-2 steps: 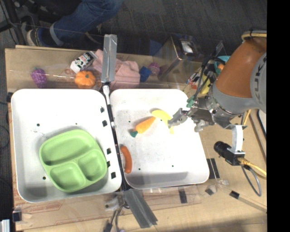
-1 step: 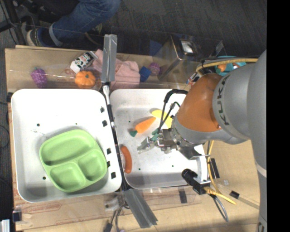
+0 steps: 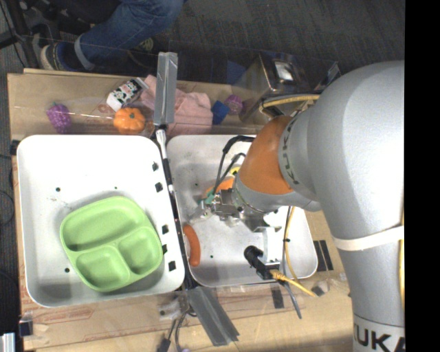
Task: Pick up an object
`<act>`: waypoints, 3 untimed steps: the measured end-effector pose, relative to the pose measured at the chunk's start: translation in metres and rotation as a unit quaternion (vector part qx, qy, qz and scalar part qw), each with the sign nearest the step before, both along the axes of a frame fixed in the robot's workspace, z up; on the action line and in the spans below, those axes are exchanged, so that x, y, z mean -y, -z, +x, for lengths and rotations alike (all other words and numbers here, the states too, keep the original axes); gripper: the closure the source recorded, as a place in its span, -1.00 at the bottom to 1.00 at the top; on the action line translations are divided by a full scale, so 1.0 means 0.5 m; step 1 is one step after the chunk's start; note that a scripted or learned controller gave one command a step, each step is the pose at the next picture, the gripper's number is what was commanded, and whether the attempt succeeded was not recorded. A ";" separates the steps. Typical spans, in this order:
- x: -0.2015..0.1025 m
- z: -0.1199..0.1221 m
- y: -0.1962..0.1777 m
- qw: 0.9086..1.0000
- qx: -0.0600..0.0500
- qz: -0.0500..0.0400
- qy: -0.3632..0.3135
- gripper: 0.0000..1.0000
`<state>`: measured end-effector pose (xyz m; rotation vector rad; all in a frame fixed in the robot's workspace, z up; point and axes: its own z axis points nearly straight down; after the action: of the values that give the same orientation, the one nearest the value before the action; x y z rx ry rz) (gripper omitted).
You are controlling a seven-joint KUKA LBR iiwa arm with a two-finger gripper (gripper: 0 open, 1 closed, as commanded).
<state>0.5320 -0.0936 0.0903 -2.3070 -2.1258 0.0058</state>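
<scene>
Nearest, along the near-left wall of the right bin (image 3: pixel 223 267), lies an orange-red sausage (image 3: pixel 193 246), touching that wall and well clear of the gripper. Left of the right bin stands the left bin (image 3: pixel 41 172), the two walls touching, and a green divided plate (image 3: pixel 110 242) rests in its near half. In the middle of the right bin the grey arm (image 3: pixel 357 172) comes in from the bin's right side, its orange band above the wrist, and the gripper (image 3: pixel 216 203) hangs low over the bin floor. I cannot tell whether the jaws are apart or together, nor whether anything sits between them. Just beyond the gripper, still inside the right bin, a small orange piece (image 3: pixel 224 184) shows, partly hidden by the wrist. Beyond the right bin's far wall, on the wooden worktop (image 3: pixel 27 89), lie a pink cloth (image 3: pixel 191 108) and a blue thing (image 3: pixel 220 112). Farther left along the same strip sit a small pumpkin (image 3: pixel 129 119), a black-and-white packet (image 3: pixel 127 91) and a purple thing (image 3: pixel 60 115). Farthest off, past the worktop, are a person's jeans (image 3: pixel 130 20).
</scene>
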 end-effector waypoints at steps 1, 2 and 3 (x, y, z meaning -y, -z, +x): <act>0.010 0.141 -0.002 1.000 0.001 0.000 -0.002 -1.00; 0.013 -0.078 -0.002 0.999 0.001 0.001 -0.046 -1.00; 0.015 0.091 -0.002 0.998 0.001 0.000 0.063 -1.00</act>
<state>0.5776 -0.1009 0.0912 -2.4367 -1.9781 0.0029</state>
